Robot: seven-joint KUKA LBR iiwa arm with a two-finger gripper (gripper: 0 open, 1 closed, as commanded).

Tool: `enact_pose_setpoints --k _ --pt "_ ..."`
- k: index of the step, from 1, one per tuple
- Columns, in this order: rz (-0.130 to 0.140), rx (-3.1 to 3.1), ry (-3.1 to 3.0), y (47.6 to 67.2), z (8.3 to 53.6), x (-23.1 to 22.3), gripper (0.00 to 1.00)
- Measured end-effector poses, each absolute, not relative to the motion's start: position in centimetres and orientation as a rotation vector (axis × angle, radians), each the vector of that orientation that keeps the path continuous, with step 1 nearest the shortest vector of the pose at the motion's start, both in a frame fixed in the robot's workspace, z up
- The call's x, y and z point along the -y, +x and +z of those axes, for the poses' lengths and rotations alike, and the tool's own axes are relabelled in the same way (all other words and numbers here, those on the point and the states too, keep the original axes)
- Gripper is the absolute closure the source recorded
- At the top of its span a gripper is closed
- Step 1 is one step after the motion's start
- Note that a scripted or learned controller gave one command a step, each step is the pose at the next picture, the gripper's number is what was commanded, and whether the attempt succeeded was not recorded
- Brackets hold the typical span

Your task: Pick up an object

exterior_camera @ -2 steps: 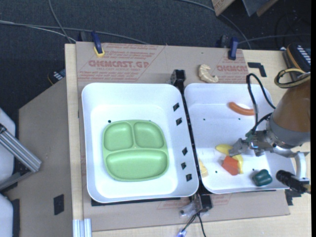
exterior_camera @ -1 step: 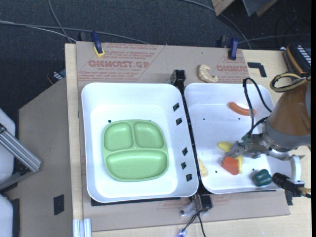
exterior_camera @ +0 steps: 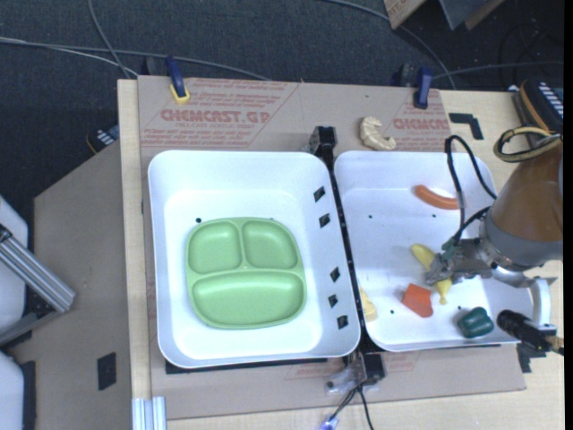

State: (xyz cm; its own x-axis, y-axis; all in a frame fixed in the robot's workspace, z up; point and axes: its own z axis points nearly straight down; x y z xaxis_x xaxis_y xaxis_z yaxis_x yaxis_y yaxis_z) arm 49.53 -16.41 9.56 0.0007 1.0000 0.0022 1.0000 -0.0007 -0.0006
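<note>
Gripper: low in the right bin, beside the yellow piece; finger state cannot be told.
Progress: nothing visibly lifted; grasp and raise remain.

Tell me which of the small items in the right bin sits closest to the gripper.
The yellow piece, right beside the gripper. The red block, green piece and orange sausage lie farther off.

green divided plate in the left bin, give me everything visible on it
The green plate is pale green with a matte, plastic look and a rounded-rectangle outline. Raised ridges split it into three compartments: two smaller ones along the far side and one wide one along the near side. It lies flat and right way up on the floor of the left bin, roughly central, slightly toward the near wall. Nothing lies on it.
</note>
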Motion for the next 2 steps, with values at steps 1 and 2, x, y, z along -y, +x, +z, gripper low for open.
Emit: enact_pose_setpoints --k 1,2 --pt "-0.004 2.226 -2.223 49.0 15.4 15.7 1.0" --pt "-0.006 2.227 -2.224 48.6 21.5 15.4 1.0"
